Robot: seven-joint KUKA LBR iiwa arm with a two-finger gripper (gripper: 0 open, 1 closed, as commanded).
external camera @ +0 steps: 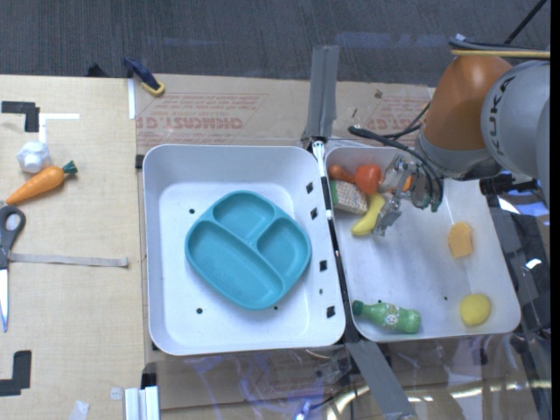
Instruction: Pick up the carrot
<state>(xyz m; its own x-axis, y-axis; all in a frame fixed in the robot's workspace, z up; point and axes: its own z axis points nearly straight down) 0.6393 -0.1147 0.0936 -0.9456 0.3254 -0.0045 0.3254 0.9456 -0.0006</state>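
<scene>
Nearest the lens, a green bottle [388, 316] lying in the right bin [420, 261], well below the gripper [391, 210]. Jaws over a yellow banana [367, 217]; apart or together, cannot tell. Far left of the jaws, outside both bins, on the bench [70, 322]: the carrot [42, 182], orange, tapered, green-topped, tilted.

Dark grey carpet floor [262, 16] across the top. Light wooden benchtop [70, 322] at left, black tape marks on it. Brown cardboard sheet [227, 112] with reversed red print lies under two white bins [157, 234], side by side. Grey metal bar [322, 86] runs between them. Black cable [525, 16] top right.
</scene>
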